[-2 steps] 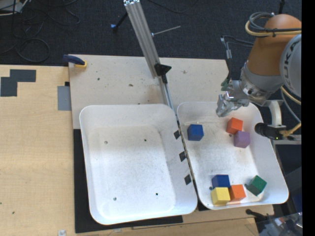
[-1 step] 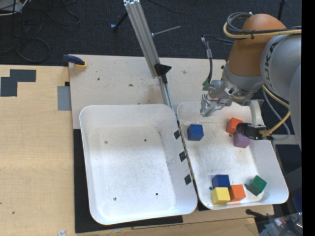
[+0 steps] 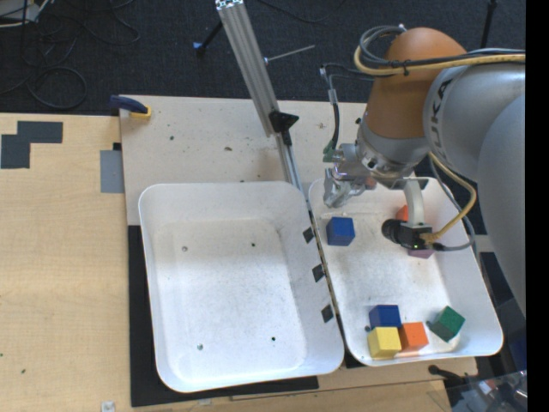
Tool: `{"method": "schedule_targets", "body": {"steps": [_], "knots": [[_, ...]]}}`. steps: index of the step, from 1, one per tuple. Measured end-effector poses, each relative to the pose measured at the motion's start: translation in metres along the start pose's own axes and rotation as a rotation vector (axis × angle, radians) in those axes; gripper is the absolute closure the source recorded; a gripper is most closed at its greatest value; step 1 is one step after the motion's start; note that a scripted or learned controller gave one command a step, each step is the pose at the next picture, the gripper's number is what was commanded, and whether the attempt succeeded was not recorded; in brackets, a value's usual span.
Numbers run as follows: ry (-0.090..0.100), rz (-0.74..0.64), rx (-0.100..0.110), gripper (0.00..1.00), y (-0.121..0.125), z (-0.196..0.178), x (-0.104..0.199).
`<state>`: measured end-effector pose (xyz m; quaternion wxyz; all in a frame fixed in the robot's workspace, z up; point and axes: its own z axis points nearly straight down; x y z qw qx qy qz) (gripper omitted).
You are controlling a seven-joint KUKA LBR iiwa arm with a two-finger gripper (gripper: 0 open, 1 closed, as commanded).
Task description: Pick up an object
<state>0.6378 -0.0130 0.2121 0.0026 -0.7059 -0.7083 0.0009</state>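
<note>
Gripper (image 3: 339, 189) above right bin's (image 3: 480, 303) far-left corner; grip state cannot be determined. Blue cube (image 3: 340, 231) lies just below it. Four cubes (image 3: 403, 331) cluster along the near edge.

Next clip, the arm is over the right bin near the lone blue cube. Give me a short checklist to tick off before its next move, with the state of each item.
1. A target lies in reach: ok. A blue cube sits alone in the right bin.
2. Claw lined up over it: not ok. It sits a little up and left of the cube in the picture.
3. Room around the cube: ok on its open sides; the bin's left wall is close.
4. Claw free of a load: cannot tell.
5. Other blocks out of the way: ok. Blue block, yellow block, orange block and green block cluster at the near end.
</note>
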Motion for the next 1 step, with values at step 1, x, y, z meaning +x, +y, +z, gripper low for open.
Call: {"method": "schedule_targets", "body": {"steps": [1], "knots": [[0.000,-0.001,-0.003,1.00,-0.0029,-0.0148,0.0588]]}}
